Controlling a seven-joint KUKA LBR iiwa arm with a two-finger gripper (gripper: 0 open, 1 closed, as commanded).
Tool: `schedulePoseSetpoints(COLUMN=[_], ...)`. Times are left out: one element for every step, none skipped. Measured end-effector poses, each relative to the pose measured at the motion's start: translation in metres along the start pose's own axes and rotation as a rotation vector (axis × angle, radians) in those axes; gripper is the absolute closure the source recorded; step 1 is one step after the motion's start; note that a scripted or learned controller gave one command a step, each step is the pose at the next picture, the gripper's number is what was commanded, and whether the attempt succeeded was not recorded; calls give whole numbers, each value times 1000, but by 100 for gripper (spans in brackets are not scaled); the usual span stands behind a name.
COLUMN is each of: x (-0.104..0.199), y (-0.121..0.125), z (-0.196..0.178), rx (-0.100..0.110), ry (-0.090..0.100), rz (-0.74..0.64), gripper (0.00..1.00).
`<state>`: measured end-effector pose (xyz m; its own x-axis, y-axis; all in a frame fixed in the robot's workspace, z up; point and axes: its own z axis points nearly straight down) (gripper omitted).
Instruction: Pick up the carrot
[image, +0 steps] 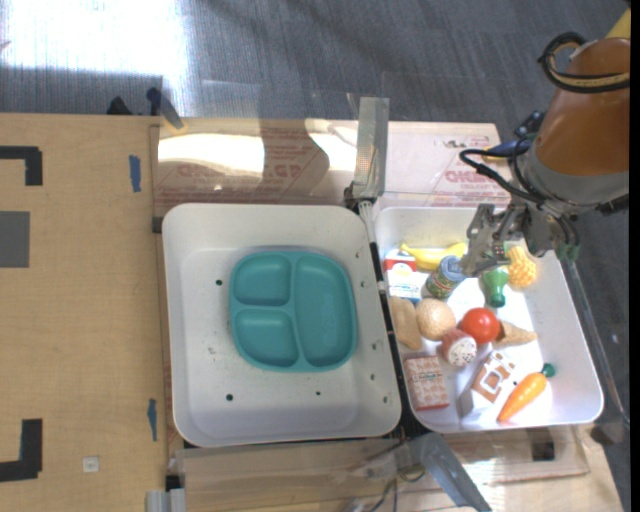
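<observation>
Camera view: carrot (523, 394) lies at the near right of the right bin (585, 400), tilted, green top toward the bin's right wall, just beside a small white-and-orange box (490, 381). Gripper (487, 245) hangs over the clutter at the bin's far side, well apart from the carrot; finger state cannot be told. Carrot likely a light, rigid, smooth plastic toy (may slip), so grasp across the thick mid-body.
</observation>
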<state>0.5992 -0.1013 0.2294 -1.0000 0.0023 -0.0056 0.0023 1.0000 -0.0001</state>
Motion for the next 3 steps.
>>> schedulePoseSetpoints(x=[-61, 50, -27], y=[55, 43, 51], z=[14, 44, 43], rx=[-2, -1, 0], ry=[-2, 4, -3], rz=[-188, -54, 245], gripper=[0, 0, 0])
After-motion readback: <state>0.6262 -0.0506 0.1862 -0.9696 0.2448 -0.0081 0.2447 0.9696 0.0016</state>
